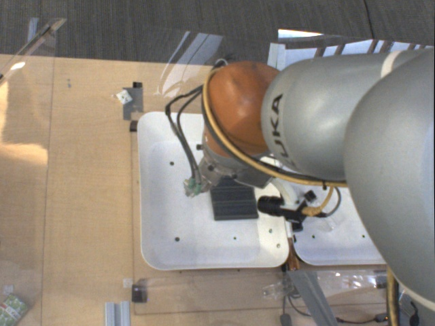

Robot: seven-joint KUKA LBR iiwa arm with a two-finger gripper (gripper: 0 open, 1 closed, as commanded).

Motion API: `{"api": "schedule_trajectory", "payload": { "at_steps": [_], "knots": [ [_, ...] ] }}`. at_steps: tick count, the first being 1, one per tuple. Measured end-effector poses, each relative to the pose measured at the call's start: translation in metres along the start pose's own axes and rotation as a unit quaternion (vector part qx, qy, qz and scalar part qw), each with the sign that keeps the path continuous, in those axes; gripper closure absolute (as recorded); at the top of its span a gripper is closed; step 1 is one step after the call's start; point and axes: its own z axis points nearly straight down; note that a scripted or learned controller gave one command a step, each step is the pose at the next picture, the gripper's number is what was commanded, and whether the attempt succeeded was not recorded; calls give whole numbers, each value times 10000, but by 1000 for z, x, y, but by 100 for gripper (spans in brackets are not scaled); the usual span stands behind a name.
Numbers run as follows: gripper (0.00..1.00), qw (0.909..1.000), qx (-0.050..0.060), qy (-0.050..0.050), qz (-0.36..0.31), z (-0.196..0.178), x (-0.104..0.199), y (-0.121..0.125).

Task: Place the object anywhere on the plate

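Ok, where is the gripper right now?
In the camera view the gripper is low over the left bin, right of that bin's middle, close to the seam with the right bin.

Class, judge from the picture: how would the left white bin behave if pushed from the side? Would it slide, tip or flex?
The left white bin is wide and shallow, so tipping seems unlikely. Its smooth moulded rim suggests stiff plastic, so it would probably flex little. A dark stop by its top-left corner would likely limit sliding that way.

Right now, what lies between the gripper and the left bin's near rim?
Bare white floor of the left bin, below the gripper, per camera view.
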Motion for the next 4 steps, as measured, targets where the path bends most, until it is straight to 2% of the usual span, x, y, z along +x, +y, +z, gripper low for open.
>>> {"api": "schedule_trajectory", "payload": {
  "at_steps": [1,2,3,4],
  "knots": [
    [100,9906,19,6,1370,15,25,24],
    [100,9970,-18,-15,774,94,-63,85],
    [100,9981,6,-4,-611,-24,-71,110],
    [100,9978,42,10,664,42,-59,112]
  ]
}}
